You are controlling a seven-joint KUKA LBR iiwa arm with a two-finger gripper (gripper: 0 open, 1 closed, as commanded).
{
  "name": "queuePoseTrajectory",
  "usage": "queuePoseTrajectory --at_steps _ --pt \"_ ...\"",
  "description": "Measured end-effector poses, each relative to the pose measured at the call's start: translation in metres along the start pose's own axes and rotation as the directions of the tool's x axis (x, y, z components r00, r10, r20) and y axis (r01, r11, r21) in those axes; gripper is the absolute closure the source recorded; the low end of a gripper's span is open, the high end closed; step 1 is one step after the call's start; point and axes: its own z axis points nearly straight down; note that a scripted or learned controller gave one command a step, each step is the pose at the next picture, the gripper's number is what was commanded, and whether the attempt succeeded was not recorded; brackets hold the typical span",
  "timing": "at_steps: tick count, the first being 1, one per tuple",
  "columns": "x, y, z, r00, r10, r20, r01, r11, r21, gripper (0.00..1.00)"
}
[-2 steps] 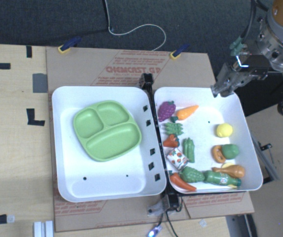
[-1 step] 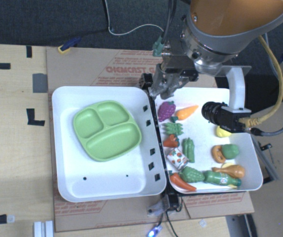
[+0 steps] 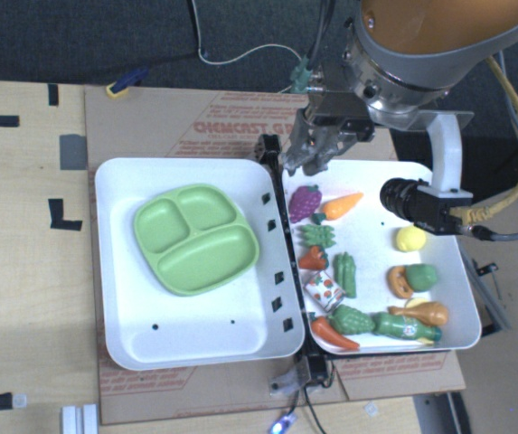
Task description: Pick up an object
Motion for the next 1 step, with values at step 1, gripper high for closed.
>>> queuePoseTrajectory --at_steps 1 --pt "-0.0503 -0.0007 0.0870 1.000 0.008 0.003 -0.008 1.000 0.007 1.00"
